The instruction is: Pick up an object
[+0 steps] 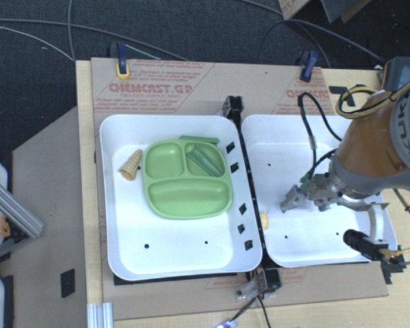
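Two candidate objects, a green tray (188,181) and a cone (130,164), lie in the left bin (171,255), well across the divider from the jaws (292,200). Jaw state: cannot tell.
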Tool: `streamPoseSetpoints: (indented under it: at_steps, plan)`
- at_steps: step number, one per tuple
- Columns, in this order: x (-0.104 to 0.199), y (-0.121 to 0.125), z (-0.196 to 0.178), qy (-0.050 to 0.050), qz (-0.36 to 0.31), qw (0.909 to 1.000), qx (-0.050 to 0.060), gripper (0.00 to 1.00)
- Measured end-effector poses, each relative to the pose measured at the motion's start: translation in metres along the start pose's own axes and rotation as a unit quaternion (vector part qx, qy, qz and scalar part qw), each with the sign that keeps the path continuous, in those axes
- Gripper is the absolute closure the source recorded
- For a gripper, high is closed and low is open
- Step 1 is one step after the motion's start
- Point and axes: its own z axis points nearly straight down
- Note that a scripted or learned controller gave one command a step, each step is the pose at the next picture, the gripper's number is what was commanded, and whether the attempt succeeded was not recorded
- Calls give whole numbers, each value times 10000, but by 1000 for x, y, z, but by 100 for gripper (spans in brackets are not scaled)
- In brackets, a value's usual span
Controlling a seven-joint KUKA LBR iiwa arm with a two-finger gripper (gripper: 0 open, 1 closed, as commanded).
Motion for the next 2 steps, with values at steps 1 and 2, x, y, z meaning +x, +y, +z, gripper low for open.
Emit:
streamPoseSetpoints:
  at_steps: [1, 2]
  plan:
    - [0, 1, -14, -3, 2, 10000, -33, 100]
    - [2, 3, -56, -17, -11, 10000, -55, 100]
